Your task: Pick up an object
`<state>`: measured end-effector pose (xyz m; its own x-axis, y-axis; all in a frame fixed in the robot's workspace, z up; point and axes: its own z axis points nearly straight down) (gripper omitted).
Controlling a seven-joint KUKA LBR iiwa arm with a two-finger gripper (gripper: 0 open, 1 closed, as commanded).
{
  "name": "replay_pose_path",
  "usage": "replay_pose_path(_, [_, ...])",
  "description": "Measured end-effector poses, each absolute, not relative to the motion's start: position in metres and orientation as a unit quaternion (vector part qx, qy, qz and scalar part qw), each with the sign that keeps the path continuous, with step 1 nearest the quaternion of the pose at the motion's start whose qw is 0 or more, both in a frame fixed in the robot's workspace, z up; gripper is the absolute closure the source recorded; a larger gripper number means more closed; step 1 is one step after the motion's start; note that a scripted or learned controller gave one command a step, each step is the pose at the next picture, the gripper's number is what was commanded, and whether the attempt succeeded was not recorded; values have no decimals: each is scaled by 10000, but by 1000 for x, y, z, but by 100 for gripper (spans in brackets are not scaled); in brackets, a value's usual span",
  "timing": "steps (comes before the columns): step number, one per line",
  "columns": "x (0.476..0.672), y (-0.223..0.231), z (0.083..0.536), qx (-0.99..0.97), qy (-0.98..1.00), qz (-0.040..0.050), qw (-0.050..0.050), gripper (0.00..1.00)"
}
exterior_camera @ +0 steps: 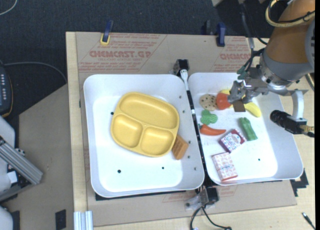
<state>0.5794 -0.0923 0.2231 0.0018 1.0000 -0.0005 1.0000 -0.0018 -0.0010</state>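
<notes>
The right bin [280, 161] holds small toy foods. A speckled cookie [207, 101] lies at its back left, with a red tomato-like piece [223, 102] just to its right. A yellow banana piece [253, 109] lies beside a green block [247, 128]. Further forward are a green leafy piece [209, 118], a red pepper [212, 130] and two red-and-white packets [231, 140] [224, 166]. My gripper [239, 98] hangs low over the back of this bin, right above the tomato-like piece and the banana piece. Whether anything sits in it is hidden.
The left bin [100, 139] holds a yellow divided plate [145, 124], with a brown bread-like wedge [180, 148] against its right front edge. A black divider rail [191, 109] runs between the bins. Bare floor lies at the right bin's front right.
</notes>
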Motion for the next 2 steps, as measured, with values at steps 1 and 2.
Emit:
replay_pose_path(1, [580, -78, 215, -7066, -7076, 6, 9, 100])
replay_pose_path(2, [582, -90, 220, -7074, -7068, -3, -9, 100])
